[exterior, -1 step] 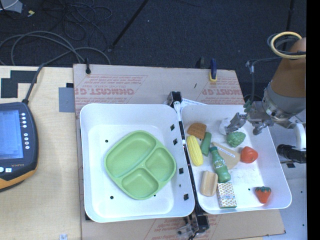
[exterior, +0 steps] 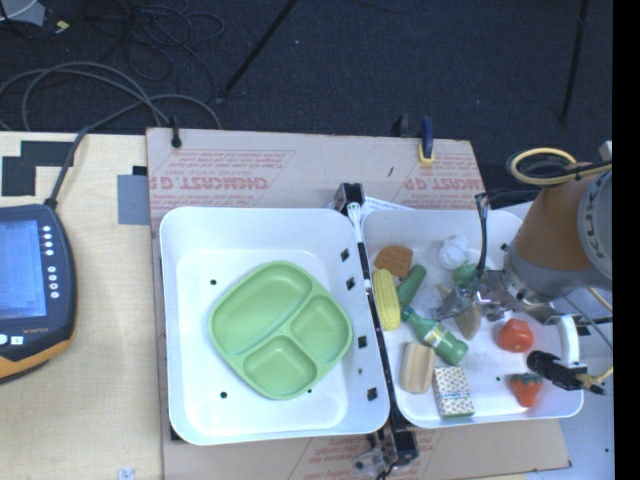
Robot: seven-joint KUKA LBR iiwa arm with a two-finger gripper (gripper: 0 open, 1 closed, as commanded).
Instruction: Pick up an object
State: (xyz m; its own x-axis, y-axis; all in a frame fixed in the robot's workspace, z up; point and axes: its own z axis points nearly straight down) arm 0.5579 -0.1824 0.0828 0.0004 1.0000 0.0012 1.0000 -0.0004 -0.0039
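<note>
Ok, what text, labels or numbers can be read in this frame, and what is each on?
"CHEMCAST", red, upside down, repeated: cardboard sheet beneath the bins; only this guess legible.
Small carton in the right bin: print too small to read.
Pendant screen, left: blurred, unreadable.

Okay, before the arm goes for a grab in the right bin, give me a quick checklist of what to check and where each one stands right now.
1. Hand over the right bin, down among the toys: ok.
2. Anything between its fingers: cannot tell; they blur into the clutter.
3. Clear target under it: not ok; the green bottle and corn crowd close.
4. Easier picks apart from the pile: ok; the tomato and small box have room around them.
5. Left bin holds just the green tray, away from the arm: ok.
</note>
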